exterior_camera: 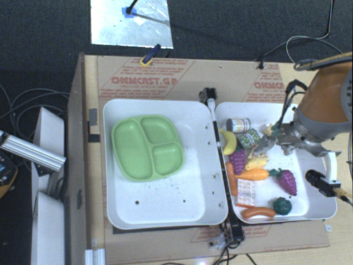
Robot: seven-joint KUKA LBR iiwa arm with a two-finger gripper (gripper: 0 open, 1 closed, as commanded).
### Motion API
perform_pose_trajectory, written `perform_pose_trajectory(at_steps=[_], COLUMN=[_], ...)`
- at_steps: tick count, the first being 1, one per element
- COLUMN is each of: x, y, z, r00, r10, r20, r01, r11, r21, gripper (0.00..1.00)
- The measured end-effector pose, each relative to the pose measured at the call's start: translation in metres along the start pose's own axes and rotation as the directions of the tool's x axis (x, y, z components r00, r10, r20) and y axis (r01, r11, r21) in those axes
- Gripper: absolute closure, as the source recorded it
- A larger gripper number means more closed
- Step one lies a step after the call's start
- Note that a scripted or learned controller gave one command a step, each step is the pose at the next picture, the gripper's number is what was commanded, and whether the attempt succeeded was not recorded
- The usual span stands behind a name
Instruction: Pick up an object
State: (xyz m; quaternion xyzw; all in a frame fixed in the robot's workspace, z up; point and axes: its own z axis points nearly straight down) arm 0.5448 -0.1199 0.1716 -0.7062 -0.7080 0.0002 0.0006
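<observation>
The right bin [319, 210] holds a pile of toy foods. A small can [238, 125] lies at the back, with a yellow banana [228, 142] and a green patterned piece [249, 138] beside it. Purple grapes [237, 161], a yellow piece [257, 162] and an orange carrot [254, 175] sit mid-bin. A purple fruit with a green stem [287, 181], a dark green broccoli [282, 205], a red-and-white packet [246, 192] and a sausage [257, 213] lie nearer the front. My gripper [268, 143] hangs low over the pile, just right of the green patterned piece and above the yellow piece.
The left bin [165, 206] carries a green divided plate [148, 147]. A low wall between the bins [218, 159] runs close to the banana and grapes. The arm's orange band [325, 95] reaches in over the right bin's back right corner.
</observation>
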Motion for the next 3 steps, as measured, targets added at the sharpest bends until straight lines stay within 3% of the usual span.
perform_pose_trajectory(at_steps=[1,2,3], x=[0.016,0.016,0.084], y=[-0.009,-0.008,-0.003], z=[0.087,0.076,-0.013], r00=[1.0,1.0,1.0], r10=[0.001,0.0,-0.001], r20=[0.001,0.001,0.0], r01=[-0.001,0.0,0.001], r11=[1.0,1.0,1.0], r21=[-0.003,-0.006,-0.004], gripper=[0.0,1.0,1.0])
